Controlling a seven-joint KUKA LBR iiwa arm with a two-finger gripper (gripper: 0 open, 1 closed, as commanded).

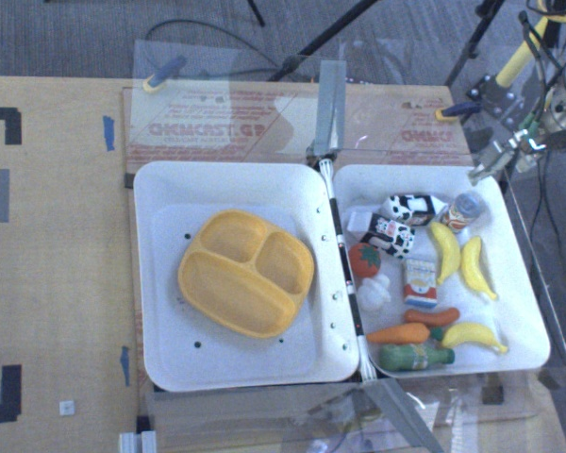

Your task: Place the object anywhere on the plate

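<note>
The yellow plate, split into three compartments, lies in the left white bin on the bench, turned at a slant to the bin's walls. Nothing rests on it.

All the loose things lie to the right of the plate, past the divider, in the right white bin. Nearest the plate are a red tomato-like piece and a small white lump just below it. Further right of the plate are two black-and-white cow-patterned items, touching each other, and a small can beyond them. Two yellow bananas lie side by side well to the plate's right, with a red, white and blue carton on the plate's side of them. Lower down, still right of the plate, are an orange carrot, a reddish piece touching it, a third banana and a green bottle lying on its side.

The tool sits far to the upper right of the plate, above the far corner of the right bin, well apart from the plate. It is small and mixed with cables there, so I cannot tell how far open it is, and nothing can be made out in its hold.
</note>
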